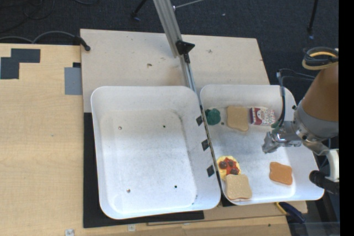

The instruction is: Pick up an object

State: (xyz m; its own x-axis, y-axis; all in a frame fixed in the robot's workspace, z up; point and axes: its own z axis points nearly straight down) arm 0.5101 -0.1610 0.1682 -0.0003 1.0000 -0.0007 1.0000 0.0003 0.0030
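The right bin (251, 91) holds several toy foods. A green round piece (212, 115) lies by its left wall, with a tan bread slice (238, 118) and a small red-and-white carton (261, 116) to its right. Near the front lie a small pizza piece with red toppings (227, 164), a brown toast slice (238, 187) and an orange-brown piece (281, 173). My gripper (272, 142) hangs low over the right part of this bin, between the carton and the orange-brown piece. Nothing shows between its fingers.
The left bin (110, 98) sits beside the right one, with a row of black clips (203, 144) along the shared wall. A slanted aluminium rail (166, 14) rises behind the bins. The arm's orange band (326, 94) stands at the right edge.
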